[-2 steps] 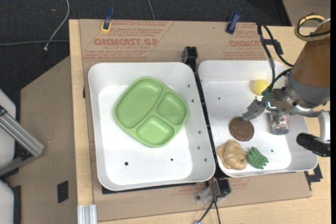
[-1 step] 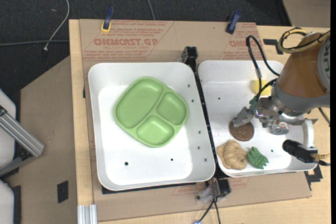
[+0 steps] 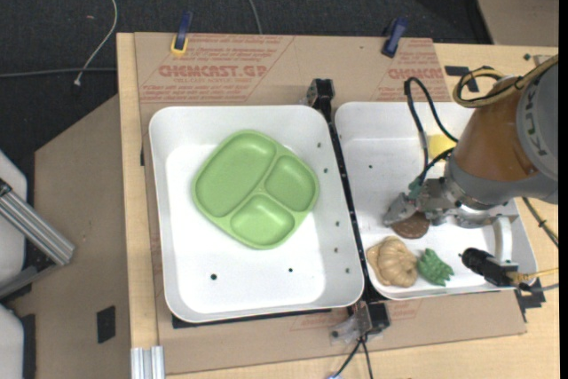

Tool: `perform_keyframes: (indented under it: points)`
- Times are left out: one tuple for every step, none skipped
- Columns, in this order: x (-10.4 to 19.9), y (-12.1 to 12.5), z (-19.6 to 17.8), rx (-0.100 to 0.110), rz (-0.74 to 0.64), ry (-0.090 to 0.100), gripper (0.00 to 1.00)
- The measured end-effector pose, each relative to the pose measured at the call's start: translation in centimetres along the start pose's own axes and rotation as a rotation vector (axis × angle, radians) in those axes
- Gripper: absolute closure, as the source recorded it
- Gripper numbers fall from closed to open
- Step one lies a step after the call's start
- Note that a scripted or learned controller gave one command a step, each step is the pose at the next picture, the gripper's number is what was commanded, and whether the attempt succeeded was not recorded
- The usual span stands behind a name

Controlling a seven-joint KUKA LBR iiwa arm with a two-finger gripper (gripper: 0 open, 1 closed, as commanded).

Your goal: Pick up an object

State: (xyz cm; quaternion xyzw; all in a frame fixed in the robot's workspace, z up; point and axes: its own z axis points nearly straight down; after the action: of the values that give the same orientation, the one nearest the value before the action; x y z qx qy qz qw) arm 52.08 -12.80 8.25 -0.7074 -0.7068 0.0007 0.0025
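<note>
My gripper (image 3: 405, 211) is low in the right bin (image 3: 373, 133), near its front half, with the orange-banded wrist above it. A small brown round object (image 3: 411, 228) lies right under the gripper tip, touching or nearly touching it. Just in front of that, by the bin's near rim, a tan lumpy object (image 3: 395, 262) sits beside a small green leafy object (image 3: 435, 267). Nothing can be seen held by the gripper.
The left bin (image 3: 173, 191) holds a green divided plate (image 3: 256, 188) with three compartments, lying flat near its middle. A black divider (image 3: 339, 182) runs between the two bins. The back part of the right bin is bare white floor.
</note>
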Motion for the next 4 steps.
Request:
perform_keyframes:
  points:
    - [0.0, 0.1, -1.4, -0.005, 0.000, -0.001, 1.00]
    - [0.5, 0.9, -7.4, -0.010, -0.003, -0.004, 1.00]
    - [0.1, 1.5, -13.6, -0.012, -0.002, -0.004, 1.00]
    - [0.1, 1.5, -14.9, -0.007, -0.002, -0.003, 1.00]
